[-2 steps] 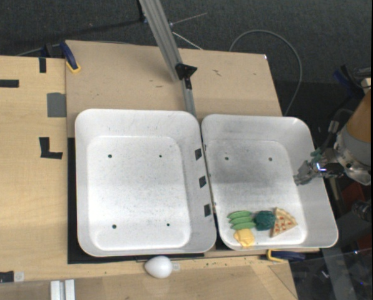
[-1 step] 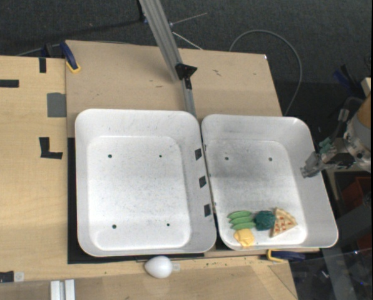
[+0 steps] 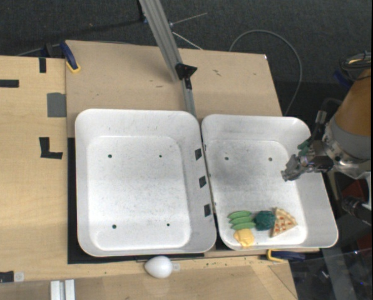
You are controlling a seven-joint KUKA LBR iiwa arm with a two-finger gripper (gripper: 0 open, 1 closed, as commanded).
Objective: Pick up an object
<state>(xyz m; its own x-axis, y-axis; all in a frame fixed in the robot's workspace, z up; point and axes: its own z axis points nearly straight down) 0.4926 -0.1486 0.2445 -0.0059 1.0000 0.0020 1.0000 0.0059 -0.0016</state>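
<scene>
Right white bin (image 3: pixel 311 186) holds toys (image 3: pixel 261 220) near its front, tool (image 3: pixel 293 169) above

A white egg-shaped thing (image 3: pixel 158 267) lies (outside the bins) on the bench (image 3: pixel 130 74).

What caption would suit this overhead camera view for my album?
Robot arm reaching over the right bin, toy foods clustered in its near corner.

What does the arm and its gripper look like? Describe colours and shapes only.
The arm shows a rounded orange band above a grey, silvery wrist section. The gripper is small, dark grey and metallic, with a bit of green at its base. It tapers toward the tips. No markings are readable at this size.
</scene>
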